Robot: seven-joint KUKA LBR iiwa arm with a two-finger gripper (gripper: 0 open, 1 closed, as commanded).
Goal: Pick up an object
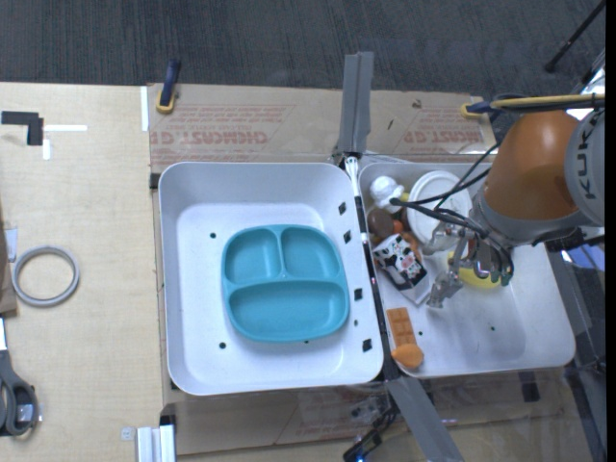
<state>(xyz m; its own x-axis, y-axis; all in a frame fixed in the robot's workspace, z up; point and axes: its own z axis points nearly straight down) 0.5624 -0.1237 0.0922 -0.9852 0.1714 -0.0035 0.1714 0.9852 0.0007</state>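
Note:
The right bin (500, 340) holds several small objects. A black-and-white patterned item (398, 258) lies near the bin's left wall, with a brown item (381, 224) behind it. Further back are a small white bottle (383, 191) and a white bowl (435, 210). An orange waffle-like block (400, 325) and an orange lump (409, 356) sit at the front left corner. My gripper (445, 285) hangs low over the middle of this bin, just right of the patterned item. A yellow object (474, 275) sits right beside the gripper; whether it is held is unclear.
The left bin (188, 258) holds a teal divided plate (286, 282). A metal divider (356, 104) runs between the bins. On the bench to the left lie a grey tape ring (43, 275) and scissors (14, 404). Cables trail from the arm's wrist (525, 176).

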